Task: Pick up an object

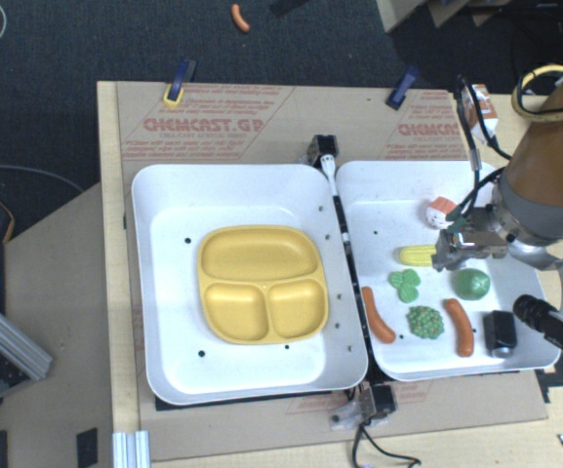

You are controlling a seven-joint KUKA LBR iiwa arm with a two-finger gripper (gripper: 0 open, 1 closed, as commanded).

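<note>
My gripper (450,253) hangs low over the right bin (388,188), on the grey arm with its orange band reaching in from the right. It sits just at the right end of a yellow corn piece (416,255) and above-left of a green round fruit (472,283). Nearby lie a small green leafy piece (405,283), a broccoli floret (424,321), two orange-red sausages (379,316) (460,326), a black block (501,332) and a small orange-and-white item (441,208). I see nothing lifted off the bin floor.
The left bin (154,261) holds a yellow divided plate (261,283). A black divider rail (340,232) runs between the bins. Clamps (176,84) (401,88) grip the cardboard bench top at the back. A stray orange piece (240,18) lies on the floor.
</note>
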